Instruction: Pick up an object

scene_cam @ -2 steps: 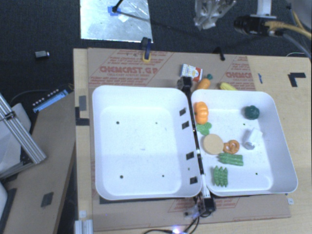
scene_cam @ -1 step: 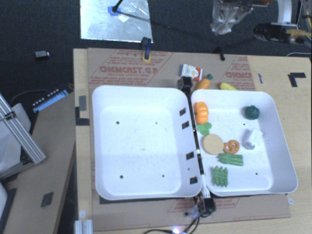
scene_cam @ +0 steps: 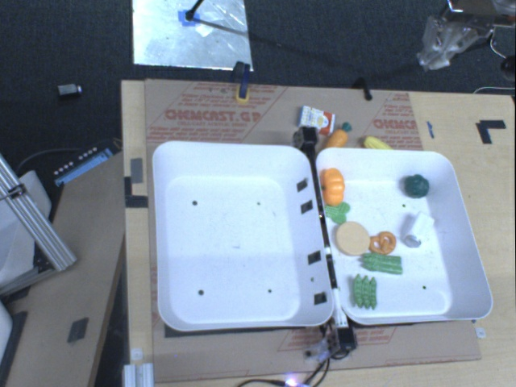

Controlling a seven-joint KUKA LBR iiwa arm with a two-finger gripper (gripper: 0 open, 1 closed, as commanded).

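The tool (scene_cam: 446, 43) hung above the desk's (scene_cam: 201, 107) far right corner, its grip state impossible to tell, away from the right bin (scene_cam: 463, 216) holding a pretzel (scene_cam: 383, 241).

foil sheet (scene_cam: 192, 21), yellow clamp (scene_cam: 241, 84), aluminium rail (scene_cam: 31, 216)

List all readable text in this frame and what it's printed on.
"CHEMCAST GP": red print, seen upside down, on the brown board under the bins, left of centre near its far edge.
A second red print on the same board near the right bin's far corner: partly hidden, probably the same mark, not readable in full.
Small white and red package past the bins: has print, too small to read.
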